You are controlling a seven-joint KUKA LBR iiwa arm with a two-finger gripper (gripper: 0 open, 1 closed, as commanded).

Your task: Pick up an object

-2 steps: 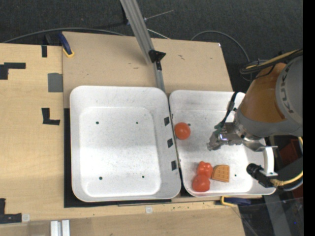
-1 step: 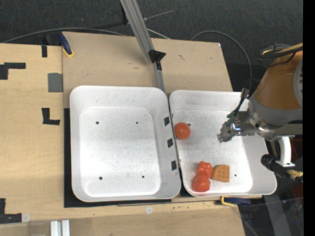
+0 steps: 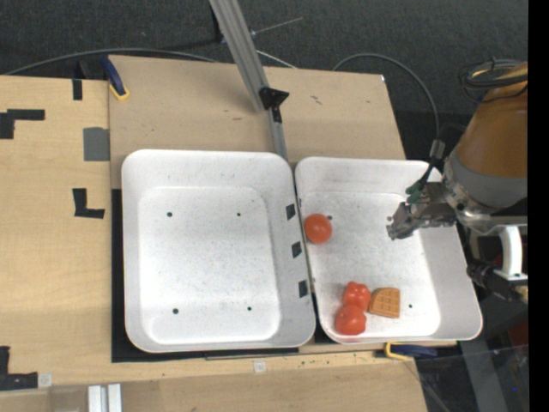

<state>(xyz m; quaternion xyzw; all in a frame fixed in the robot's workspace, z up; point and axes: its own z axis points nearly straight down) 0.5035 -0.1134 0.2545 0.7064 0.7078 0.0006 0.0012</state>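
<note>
Three red pieces, perhaps fruit, one waffle, gripper

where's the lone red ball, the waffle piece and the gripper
red ball [image 3: 318, 228], camera view, its middle
waffle piece [image 3: 386, 303], camera view, centre of its top face
gripper [image 3: 400, 227], camera view, its tip

You get even, fairly bright overhead light; both white bins read near overexposed yet without hard glare. Shadows stay faint. The picture is slightly soft and grainy, and the floor beyond the surface is dark.
</note>
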